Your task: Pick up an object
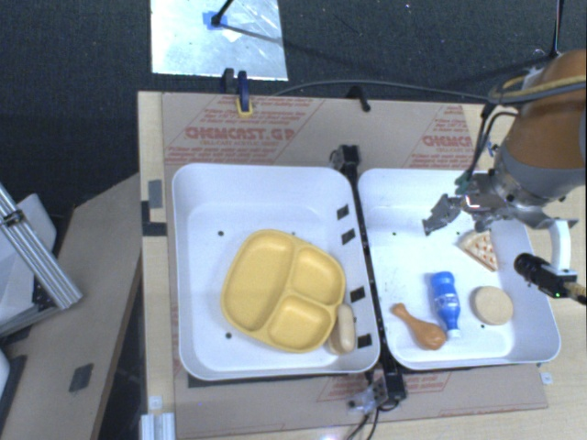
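1. In the camera view, two white bins stand side by side on the tabletop; the left bin (197, 246) carries a yellow divided tray (280, 287), and a small beige roll (344, 328) lies against the tray near the bin's front right corner
2. The right bin (404, 209) carries the small things that can be picked: a blue bottle (444, 302) lying on its side in the middle front part, a drumstick (419, 326) just beside it toward the front edge, a round biscuit (492, 305) near the front right corner, and a pizza slice (480, 247) close to the right wall
3. The gripper (444, 213) hangs over the back half of the right bin, apart from all four things; its dark fingers point toward the left, and I cannot tell if they are spread or pressed together, but nothing is seen between them
4. The pizza slice lies nearest to the gripper; it looks flat and thin, so I judge it is hard to take from above
5. The blue bottle seems light and stiff, but round and smooth, so it may roll or slip; I would take it across the middle of its body
6. The drumstick looks like light toy plastic; its narrow end probably gives a good hold
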Controlling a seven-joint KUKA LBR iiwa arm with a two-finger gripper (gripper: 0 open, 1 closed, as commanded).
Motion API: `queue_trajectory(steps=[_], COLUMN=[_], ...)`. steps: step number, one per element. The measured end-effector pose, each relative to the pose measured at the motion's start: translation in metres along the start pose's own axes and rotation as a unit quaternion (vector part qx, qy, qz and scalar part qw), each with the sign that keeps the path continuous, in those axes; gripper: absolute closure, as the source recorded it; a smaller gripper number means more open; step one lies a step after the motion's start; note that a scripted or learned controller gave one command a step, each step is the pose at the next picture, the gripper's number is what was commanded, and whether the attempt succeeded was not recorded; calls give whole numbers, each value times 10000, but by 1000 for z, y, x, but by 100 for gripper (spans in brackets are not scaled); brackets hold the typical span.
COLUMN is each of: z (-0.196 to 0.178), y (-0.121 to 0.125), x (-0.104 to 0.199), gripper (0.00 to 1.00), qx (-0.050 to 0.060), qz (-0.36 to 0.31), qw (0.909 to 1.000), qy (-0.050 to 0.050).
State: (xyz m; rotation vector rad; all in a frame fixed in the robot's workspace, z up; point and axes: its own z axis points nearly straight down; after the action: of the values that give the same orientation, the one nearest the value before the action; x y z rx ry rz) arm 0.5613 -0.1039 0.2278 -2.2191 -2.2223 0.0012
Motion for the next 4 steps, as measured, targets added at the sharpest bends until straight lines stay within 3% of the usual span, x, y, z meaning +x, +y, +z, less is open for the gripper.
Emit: queue_trajectory(steps=[2, 3, 4], z=[102, 89, 28], y=[14, 15, 24], x=[-3, -4, -8], gripper=[0, 100, 100], qx=[3, -20, -42], qz=[-3, -2, -12], qw=[10000, 10000, 10000], qy=[2, -6, -9])
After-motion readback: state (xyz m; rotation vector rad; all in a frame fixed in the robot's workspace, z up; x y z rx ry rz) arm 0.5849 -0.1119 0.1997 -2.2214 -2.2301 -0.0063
